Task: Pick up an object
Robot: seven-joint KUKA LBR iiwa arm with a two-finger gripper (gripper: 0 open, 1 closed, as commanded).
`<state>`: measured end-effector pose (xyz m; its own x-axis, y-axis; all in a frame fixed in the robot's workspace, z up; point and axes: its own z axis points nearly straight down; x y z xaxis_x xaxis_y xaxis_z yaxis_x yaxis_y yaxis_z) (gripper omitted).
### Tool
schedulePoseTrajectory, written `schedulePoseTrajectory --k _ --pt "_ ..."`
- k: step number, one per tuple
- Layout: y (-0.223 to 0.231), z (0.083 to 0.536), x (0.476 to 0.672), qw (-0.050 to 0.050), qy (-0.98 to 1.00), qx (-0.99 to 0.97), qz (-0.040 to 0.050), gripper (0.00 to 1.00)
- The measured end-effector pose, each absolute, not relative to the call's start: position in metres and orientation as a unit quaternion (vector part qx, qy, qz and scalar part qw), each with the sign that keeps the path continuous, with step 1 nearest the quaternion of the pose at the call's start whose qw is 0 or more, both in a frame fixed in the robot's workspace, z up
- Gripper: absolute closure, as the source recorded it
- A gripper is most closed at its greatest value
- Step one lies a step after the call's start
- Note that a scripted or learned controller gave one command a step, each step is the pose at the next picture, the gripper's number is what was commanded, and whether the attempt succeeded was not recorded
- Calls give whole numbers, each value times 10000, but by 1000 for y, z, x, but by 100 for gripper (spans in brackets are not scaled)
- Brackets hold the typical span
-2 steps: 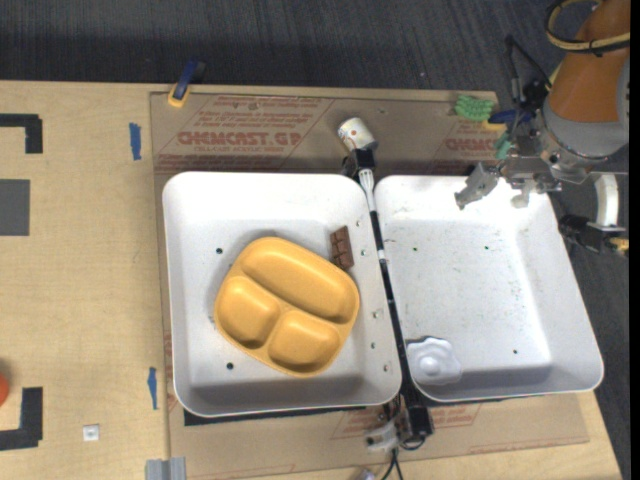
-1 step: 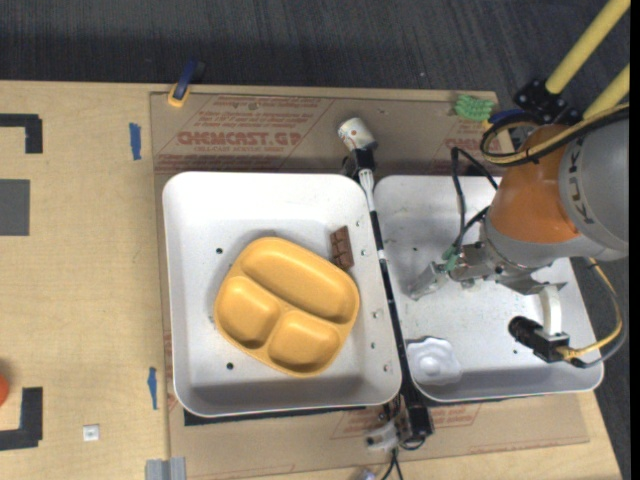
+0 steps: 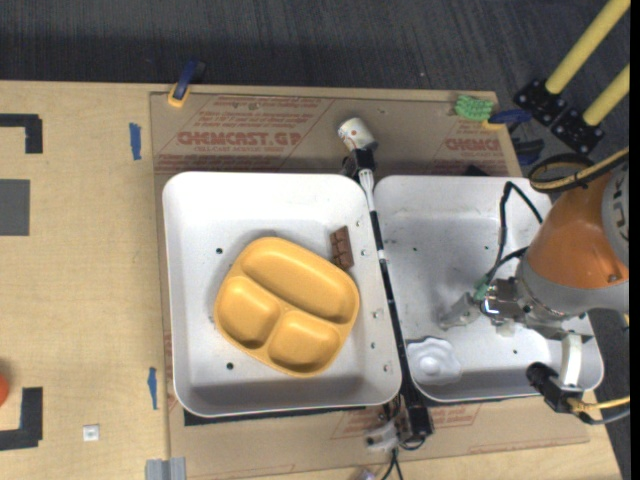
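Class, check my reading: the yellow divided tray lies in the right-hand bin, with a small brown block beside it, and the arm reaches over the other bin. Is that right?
Not quite. The camera view shows the yellow divided tray in the left-hand bin, not the right. The rest stands: the small brown block lies beside the tray, and the arm reaches over the other bin.

Bench (image 3: 80, 268), light wood; brown board (image 3: 300, 133) on top, bearing left white bin (image 3: 190, 268) and right white bin (image 3: 430, 208) side by side.
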<state>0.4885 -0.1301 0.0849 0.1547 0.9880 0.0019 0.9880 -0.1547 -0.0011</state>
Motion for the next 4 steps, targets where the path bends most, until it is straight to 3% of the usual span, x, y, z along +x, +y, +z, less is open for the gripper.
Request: schedulePoseTrajectory --k 1,2,3,4 --pt "-186 113 536 -6 -6238 -7816 -1 0" --pt "-204 97 595 -56 -7016 -7124 -111 0" --pt "-159 85 633 -10 -6901 -7237 -8 0" --pt "-126 85 584 2 -6832 -7302 -3 0"
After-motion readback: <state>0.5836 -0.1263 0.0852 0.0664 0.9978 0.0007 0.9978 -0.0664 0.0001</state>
